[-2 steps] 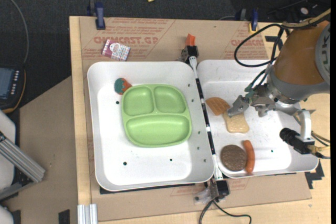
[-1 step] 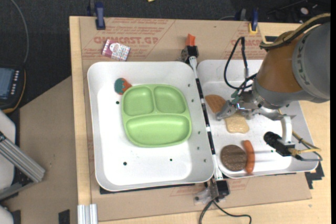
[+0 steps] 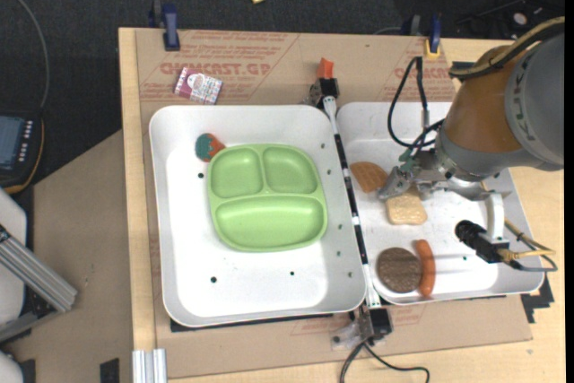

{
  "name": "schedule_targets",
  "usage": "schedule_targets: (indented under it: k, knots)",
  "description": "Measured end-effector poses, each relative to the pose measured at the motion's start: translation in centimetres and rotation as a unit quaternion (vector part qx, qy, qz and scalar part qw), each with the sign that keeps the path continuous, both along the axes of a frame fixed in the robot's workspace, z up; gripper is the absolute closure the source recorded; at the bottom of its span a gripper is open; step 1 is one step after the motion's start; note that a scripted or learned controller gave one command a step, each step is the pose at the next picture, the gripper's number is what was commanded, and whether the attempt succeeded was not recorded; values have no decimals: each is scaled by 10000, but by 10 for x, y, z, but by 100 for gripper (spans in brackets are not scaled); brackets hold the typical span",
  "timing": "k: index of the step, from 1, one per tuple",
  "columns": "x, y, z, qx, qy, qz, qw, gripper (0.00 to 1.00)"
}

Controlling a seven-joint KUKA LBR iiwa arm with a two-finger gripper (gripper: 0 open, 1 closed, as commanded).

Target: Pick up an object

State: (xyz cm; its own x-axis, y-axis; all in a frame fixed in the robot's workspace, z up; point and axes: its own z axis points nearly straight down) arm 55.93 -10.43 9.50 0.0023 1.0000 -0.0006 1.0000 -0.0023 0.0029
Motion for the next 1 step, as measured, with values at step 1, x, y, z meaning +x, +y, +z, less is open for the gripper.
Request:
schedule_targets:
  k: [1]
  knots:
    - [33,75,96,13,-51,59,10000,100]
